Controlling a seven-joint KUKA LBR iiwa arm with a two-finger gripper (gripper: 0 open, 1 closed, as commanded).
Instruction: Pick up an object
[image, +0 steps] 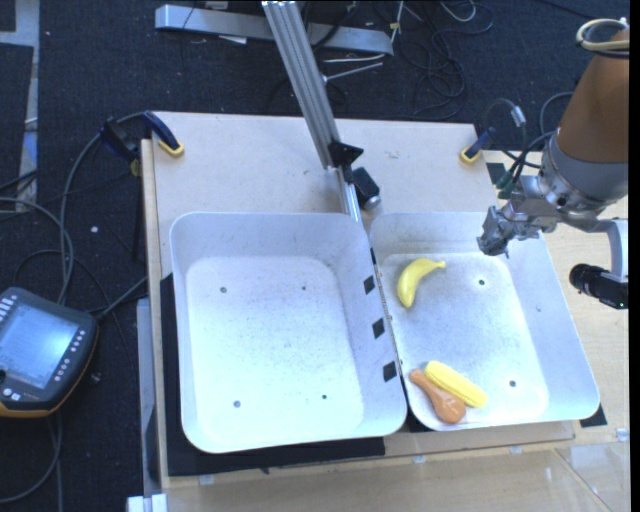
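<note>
We see the end effector (494, 243) at the right of the frame, hanging over the upper right corner of the right bin (560, 330); it is dark and small here, and we cannot tell its state. Nothing shows between its tips.

Just left of it and a little lower, a banana (415, 279) lies on the floor of the right bin, curved, its stem end pointing right toward the end effector but apart from it. Near the bin's lower edge we find a second yellow piece (458, 384) lying across an orange piece (441, 399); the two touch and sit well apart from the banana.

The left bin (200, 300) adjoins the right one, their inner walls meeting along a seam marked with small black tabs. Both bins rest on the bench (250, 160), a pale board with yellow clamps (170, 148) at its upper corners.

The arm (598, 120) comes in from the upper right, orange above the grey wrist. A metal rail (310, 85) slants down from the top centre to the seam between the bins. At the lower left of the frame, a pendant (38, 350) with a screen lies on the dark floor, amid cables.
</note>
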